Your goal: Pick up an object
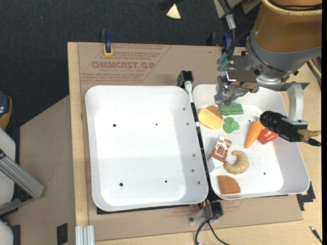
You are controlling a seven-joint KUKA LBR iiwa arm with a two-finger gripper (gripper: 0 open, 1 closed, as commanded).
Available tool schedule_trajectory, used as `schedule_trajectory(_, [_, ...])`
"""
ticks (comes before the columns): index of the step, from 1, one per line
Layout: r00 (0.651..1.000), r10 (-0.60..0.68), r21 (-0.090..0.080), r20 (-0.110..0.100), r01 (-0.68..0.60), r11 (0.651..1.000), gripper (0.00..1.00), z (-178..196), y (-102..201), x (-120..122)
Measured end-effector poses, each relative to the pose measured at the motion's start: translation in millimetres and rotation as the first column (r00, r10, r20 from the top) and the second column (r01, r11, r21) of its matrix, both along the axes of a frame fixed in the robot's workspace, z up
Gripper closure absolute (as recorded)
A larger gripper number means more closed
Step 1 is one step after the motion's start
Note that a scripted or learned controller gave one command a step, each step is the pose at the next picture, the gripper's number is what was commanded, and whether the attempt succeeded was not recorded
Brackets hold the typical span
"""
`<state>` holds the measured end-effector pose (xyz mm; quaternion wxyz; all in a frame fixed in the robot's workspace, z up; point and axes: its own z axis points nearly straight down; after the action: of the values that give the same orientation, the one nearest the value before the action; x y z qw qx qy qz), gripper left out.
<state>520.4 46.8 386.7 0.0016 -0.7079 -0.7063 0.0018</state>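
My gripper (225, 99) hangs low over the back of the right bin (291, 180), its tips just above a green toy piece (232, 109). Whether the tips touch that piece I cannot tell. A yellow lemon-like toy (210, 118) lies just left of it, and a second green piece (231, 125) lies in front. Farther right sit an orange carrot (253, 133) and a red toy (266, 135). Nearer the front lie a brown-and-white block (222, 149), a tan croissant (237, 162) and a waffle-like square (228, 185).
The left bin (140, 147) sits beside the right one, with a black divider rail (196, 131) between them. A black cylinder with a cable (281, 125) juts over the right bin's right side. The arm's orange and grey body (286, 24) fills the upper right.
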Motion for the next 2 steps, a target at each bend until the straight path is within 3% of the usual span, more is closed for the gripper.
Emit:
schedule_trajectory(1, [1.0, 0.001, 0.001, -0.003, -0.001, 1.0, 1.0, -36.1, 4.5, -43.4])
schedule_trajectory(2, [1.0, 0.012, 0.004, 0.01, -0.012, 1.0, 1.0, -13.3, 101.4, -1.8])
